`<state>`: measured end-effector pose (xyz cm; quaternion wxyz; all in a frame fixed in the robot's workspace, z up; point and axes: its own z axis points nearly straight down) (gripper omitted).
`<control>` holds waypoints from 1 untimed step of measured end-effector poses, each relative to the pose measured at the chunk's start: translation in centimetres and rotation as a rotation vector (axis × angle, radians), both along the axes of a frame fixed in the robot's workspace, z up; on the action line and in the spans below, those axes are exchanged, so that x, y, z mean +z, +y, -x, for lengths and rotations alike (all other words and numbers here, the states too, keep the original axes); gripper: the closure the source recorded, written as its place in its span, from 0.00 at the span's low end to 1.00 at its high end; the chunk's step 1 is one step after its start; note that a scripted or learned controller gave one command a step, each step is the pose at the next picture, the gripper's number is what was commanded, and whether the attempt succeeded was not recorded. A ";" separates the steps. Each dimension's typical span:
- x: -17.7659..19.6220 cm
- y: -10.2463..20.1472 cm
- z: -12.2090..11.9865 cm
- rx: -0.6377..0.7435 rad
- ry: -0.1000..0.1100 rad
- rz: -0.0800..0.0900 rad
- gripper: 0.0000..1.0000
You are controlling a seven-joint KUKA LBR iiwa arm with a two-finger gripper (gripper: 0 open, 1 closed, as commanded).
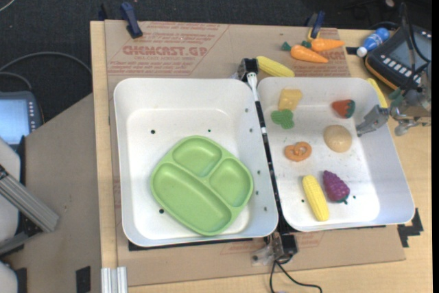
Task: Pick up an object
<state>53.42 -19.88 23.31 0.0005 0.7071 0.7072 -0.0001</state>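
two shallow white plastic bins sit side by side on a brown cardboard sheet [171,48] printed with red lettering. the left bin [137,106] holds one item: a light green plastic divided plate [200,183] with three compartments, lying toward the bin's near right corner.

the right bin [384,175] holds seven toy food items: one pale yellow wedge-shaped block [289,99] near the far left, one green broccoli-like piece [282,119] just beside and below it, one red strawberry-like piece with a green end [343,108] toward the far right, one beige round potato-like lump [337,138] below that, one orange pretzel-shaped ring [298,151] near the middle, one yellow corn cob [315,197] and one purple grape cluster [335,186] just beside each other at the near side.

outside the bins on the cardboard: one more yellow corn cob [274,66] at the far edge, two orange carrots [314,50] lying close together, and two blue clamps [130,18].

the grey metal two-finger gripper [376,119] sits at the right bin's far right rim, near the strawberry-like piece and apart from it. nothing is seen between its fingers; whether they are spread or closed cannot be told.
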 end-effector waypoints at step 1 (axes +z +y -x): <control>-10.7 4.1 5.5 0.000 0.016 -0.008 0.00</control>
